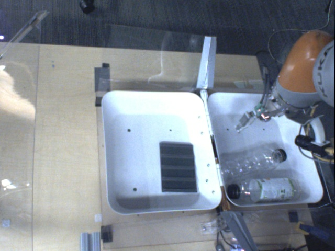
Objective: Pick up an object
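In the left bin (120, 140) we see a dark ribbed pad (178, 166) lying flat toward the near right part of the floor, its long axis running from the far side toward the near side and its ribs crossing that axis.

In the right bin (230, 109) two bottles lie on their sides in the near half, both with the long axis running left to right. The clear bottle (251, 162) points its dark cap to the right, tilted slightly toward the far side. The labelled bottle (264, 189), just nearer to us, points its dark cap to the left, close to the bin's near left corner.

The gripper (245, 122) hangs over the far part of the right bin, angled down and to the left from the arm (306, 69). We see nothing between its tips, and we cannot tell how wide they are spread. Both bottles lie apart from it, on the near side, the clear bottle being the closer of the two.
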Action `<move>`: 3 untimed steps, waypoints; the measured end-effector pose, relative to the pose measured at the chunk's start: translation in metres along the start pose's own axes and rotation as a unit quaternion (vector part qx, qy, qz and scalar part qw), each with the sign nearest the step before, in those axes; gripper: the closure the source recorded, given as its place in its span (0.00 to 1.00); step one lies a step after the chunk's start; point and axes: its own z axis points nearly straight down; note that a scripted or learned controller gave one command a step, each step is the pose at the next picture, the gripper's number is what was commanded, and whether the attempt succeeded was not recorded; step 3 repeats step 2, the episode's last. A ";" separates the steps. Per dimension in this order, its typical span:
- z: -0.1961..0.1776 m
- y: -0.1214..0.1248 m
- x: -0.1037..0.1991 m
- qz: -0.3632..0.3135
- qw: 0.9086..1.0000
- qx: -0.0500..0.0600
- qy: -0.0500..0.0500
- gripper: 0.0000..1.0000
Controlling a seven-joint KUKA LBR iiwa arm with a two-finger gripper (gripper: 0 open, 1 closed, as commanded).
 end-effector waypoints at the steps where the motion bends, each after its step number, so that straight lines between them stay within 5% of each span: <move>1: 0.036 -0.089 -0.018 0.031 1.000 -0.001 -0.001 0.00; 2: 0.052 -0.100 0.059 0.107 0.994 -0.002 -0.001 0.00; 3: 0.052 -0.100 0.059 0.107 0.994 -0.002 -0.001 0.00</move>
